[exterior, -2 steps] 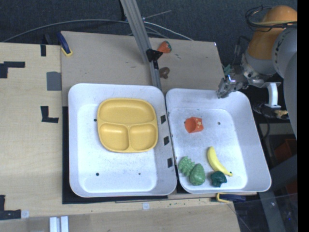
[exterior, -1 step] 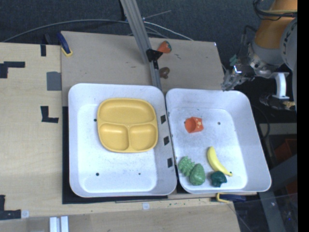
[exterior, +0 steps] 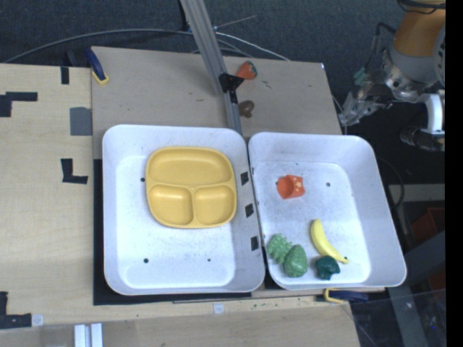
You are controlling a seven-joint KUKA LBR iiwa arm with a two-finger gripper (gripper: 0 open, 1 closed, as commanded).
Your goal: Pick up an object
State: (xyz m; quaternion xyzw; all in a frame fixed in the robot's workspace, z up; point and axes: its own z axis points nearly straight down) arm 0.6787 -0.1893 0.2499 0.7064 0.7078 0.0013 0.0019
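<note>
Banana (exterior: pixel 326 241) in right bin (exterior: pixel 376 194)

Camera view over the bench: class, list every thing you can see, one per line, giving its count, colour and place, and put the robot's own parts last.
white bins: two, white, side by side on the bench
divided plate: one, yellow, upper part of the left bin
orange object: one, orange-red, upper middle of the right bin
banana: one, yellow, lower right of the right bin
green bumpy objects: two, green, touching each other at the right bin's lower left
dark green object: one, dark green, by the banana's lower end
clamps: one orange-red, one brownish just below it, on the bench behind the bins
arm: one, grey and orange, top right, beyond the bins
gripper: one, off the bench's right edge, above the right bin's far corner
</note>
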